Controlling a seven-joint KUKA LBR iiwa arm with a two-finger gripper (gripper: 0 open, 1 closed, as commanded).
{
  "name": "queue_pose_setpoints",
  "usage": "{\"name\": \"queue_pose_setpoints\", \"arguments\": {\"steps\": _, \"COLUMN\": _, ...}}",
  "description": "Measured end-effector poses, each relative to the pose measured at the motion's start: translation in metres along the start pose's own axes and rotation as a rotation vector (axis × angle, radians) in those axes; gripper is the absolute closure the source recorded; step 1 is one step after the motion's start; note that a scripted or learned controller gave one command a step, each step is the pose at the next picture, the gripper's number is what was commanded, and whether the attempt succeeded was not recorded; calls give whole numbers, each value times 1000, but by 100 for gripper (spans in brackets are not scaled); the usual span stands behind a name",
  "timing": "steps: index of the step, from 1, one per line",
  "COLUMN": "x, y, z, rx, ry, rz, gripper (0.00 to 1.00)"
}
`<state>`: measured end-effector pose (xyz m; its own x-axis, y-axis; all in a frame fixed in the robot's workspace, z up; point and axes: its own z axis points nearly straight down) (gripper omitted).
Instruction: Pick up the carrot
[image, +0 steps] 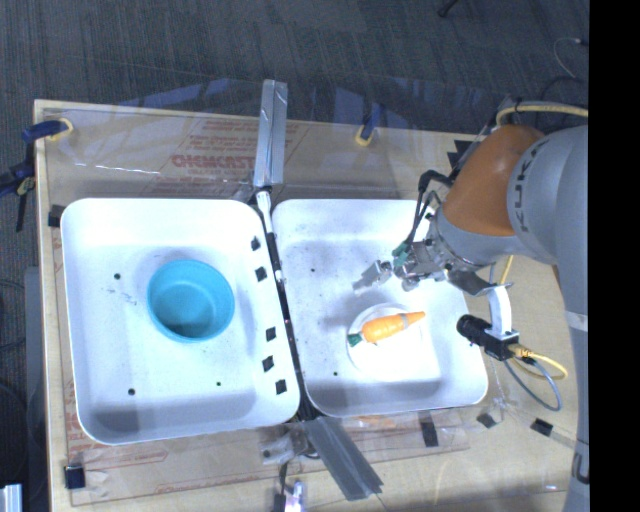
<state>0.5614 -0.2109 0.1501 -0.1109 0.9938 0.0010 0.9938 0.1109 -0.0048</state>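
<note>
An orange carrot (391, 326) with a green stem end lies flat in the right bin (320, 380), pointing right, near the bin's front right part. My gripper (392, 276) hangs just behind the carrot, toward the bin's back right. Its two metal fingers stand apart, open, with nothing between them. The carrot rests on the bin floor, apart from the fingers.
A blue bowl (191, 299) sits in the middle of the left bin (100, 390). A black-clipped divider (272, 300) separates the two bins. The grey arm with its orange band (490, 190) reaches in over the right bin's back right corner.
</note>
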Motion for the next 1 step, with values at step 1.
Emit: {"name": "queue_pose_setpoints", "arguments": {"steps": 1, "x": 10, "y": -79, "z": 56, "rx": -15, "ry": -4, "rz": -39, "gripper": 0}}
